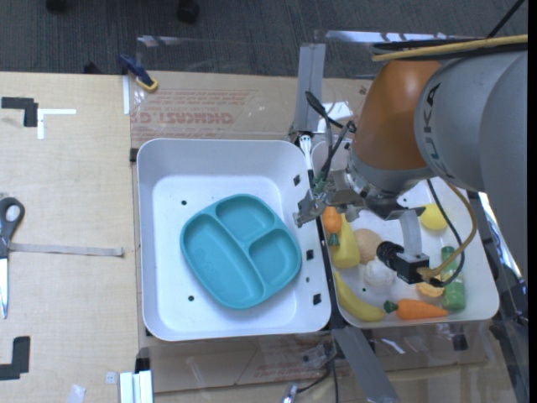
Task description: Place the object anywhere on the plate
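Observation:
A teal plate (241, 251) with three compartments lies in the left white bin (159, 225) with nothing on it. My gripper (317, 205) hangs over the divider between the two bins, at the right bin's left edge. Directly beneath it sit a small orange piece (333, 220) and a yellow block (343, 248). The wrist and arm hide whether anything is in the gripper. The plate lies to the gripper's lower left, apart from it.
The right bin (470, 313) holds toy food: a banana (357, 303), a carrot (417, 310), a beige round piece (367, 243), a yellow lemon (433, 217) and a green piece (454, 295). Scissors (7, 225) lie on the bench at far left.

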